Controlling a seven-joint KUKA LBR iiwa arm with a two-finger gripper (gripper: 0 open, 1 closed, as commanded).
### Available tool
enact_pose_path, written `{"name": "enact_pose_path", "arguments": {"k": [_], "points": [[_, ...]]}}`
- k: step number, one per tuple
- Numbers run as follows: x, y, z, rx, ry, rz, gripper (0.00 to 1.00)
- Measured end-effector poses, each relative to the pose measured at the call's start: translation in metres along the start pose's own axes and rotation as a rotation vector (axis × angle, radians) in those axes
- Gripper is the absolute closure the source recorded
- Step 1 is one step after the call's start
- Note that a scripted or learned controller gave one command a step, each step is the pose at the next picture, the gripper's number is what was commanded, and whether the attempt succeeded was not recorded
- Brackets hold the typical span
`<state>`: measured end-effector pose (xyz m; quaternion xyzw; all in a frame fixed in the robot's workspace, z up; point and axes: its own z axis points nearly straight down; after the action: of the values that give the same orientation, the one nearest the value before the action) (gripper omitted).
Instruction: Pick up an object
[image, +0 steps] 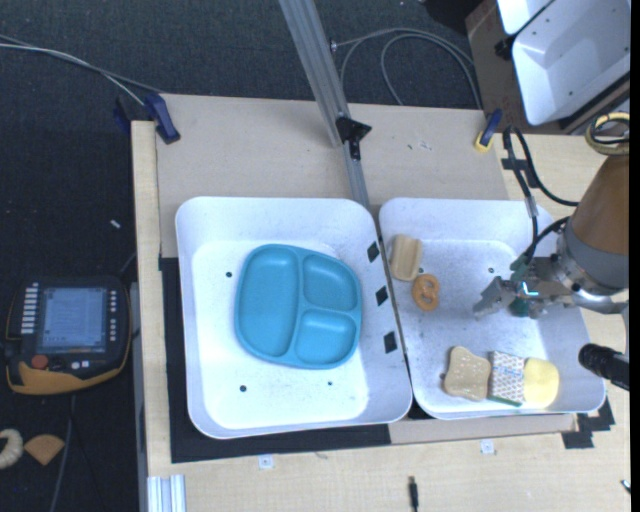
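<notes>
In the right bin (455, 225) lie a tan bread-like piece (404, 257) at its upper left and a small orange pretzel (426, 292) just below it. Along the bin's front edge rest a beige toast slice (466, 373), a checked sponge (507, 378) and a yellow round piece (541, 382). My gripper (503, 295) hangs over the right part of this bin, right of the pretzel and above the sponge, with its fingers spread apart and nothing between them.
The left bin (210, 380) holds a blue divided plate (298, 304). A metal pole (330, 70) runs down toward the gap between the bins. A control pendant (68, 330) sits off the bench at the left.
</notes>
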<state>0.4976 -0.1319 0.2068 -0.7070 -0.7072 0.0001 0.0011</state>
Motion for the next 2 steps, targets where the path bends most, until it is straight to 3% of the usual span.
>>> {"name": "enact_pose_path", "arguments": {"k": [2], "points": [[-0.001, 0.002, 0.116, 0.006, 0.002, 0.000, 0.00]]}}
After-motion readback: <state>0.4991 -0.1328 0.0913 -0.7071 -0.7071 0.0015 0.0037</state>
